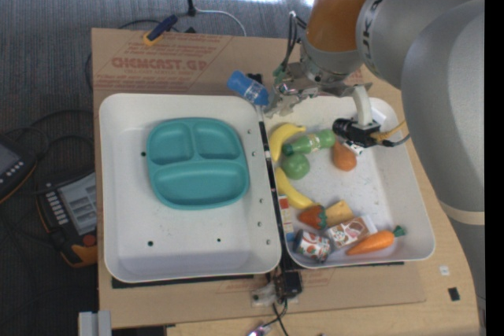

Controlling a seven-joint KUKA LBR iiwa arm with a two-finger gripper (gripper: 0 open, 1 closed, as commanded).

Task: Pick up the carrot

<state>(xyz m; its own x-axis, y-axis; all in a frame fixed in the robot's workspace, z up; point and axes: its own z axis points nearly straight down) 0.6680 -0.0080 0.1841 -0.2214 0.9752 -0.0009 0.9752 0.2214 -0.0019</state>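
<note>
the arm (409, 20) enters from the right and bends down over the far edge of the right bin (417, 224). its hand (298, 89) hangs at that far edge, close to the wall between the two bins. whether the hand is apart or together cannot be told from this view; nothing can be seen clamped in it.

the left bin (126, 232) lies to the left of the hand and carries a teal divided plate (198, 163). a blue bottle (248, 89) rests just left of the hand, on the cardboard-covered surface (157, 63) at the far rim.

the right bin holds the loose items. a banana (282, 169) curves away from just below the hand toward the near side. a green vegetable (303, 145) and a small green ball (295, 165) lie just below the hand. a small orange piece (344, 157) sits below and to the right of it. printed packets (331, 236) lie well below the hand.

the carrot (372, 241) lies in the near right corner of the right bin, well apart from the hand, flat on the bin floor with its green end pointing right.

task status, as a judgement: not started. the carrot is untouched. remaining steps: travel the hand across the bin to the near corner, lower it over the carrot, grip, and lift.
</note>
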